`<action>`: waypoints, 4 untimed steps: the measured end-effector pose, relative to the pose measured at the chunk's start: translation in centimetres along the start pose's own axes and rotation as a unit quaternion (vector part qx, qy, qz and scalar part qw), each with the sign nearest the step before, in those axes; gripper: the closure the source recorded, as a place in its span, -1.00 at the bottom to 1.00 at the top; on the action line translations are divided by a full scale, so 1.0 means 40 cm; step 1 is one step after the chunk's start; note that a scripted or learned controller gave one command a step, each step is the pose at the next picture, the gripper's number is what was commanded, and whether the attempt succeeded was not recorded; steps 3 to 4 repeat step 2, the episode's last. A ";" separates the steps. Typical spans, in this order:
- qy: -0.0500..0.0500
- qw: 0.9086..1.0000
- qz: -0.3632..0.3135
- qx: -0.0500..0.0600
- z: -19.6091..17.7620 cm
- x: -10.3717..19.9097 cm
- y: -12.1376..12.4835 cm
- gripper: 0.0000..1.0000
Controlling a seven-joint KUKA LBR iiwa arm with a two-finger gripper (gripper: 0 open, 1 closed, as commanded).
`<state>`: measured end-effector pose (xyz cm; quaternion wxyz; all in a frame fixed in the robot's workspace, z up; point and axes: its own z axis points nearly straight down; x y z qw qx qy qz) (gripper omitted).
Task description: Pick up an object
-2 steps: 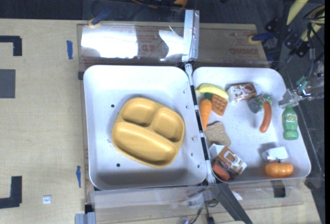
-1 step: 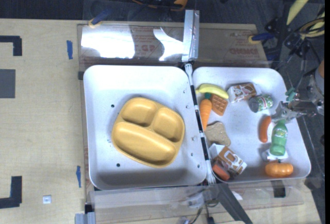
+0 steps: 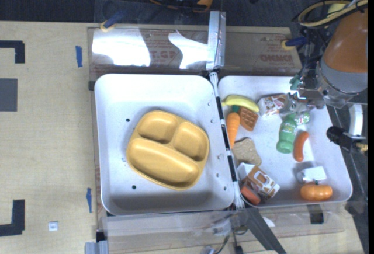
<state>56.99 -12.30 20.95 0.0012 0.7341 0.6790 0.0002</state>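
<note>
The gripper (image 3: 303, 101) hangs just above the green bottle (image 3: 287, 135), which lies lengthwise toward it; finger state unclear.

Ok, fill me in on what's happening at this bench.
A grey KUKA arm with an orange band reaches in over the far corner of the right white bin, near a green plastic bottle and a small snack packet. Nothing is visibly lifted. The left white bin holds a yellow divided tray.
</note>
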 end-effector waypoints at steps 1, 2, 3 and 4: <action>-0.001 0.995 0.102 0.000 -0.007 0.009 0.043 1.00; 0.001 0.998 0.062 0.003 0.108 -0.140 0.062 1.00; 0.001 0.998 0.062 0.003 0.108 -0.140 0.062 1.00; 0.001 0.998 0.062 0.003 0.108 -0.140 0.062 1.00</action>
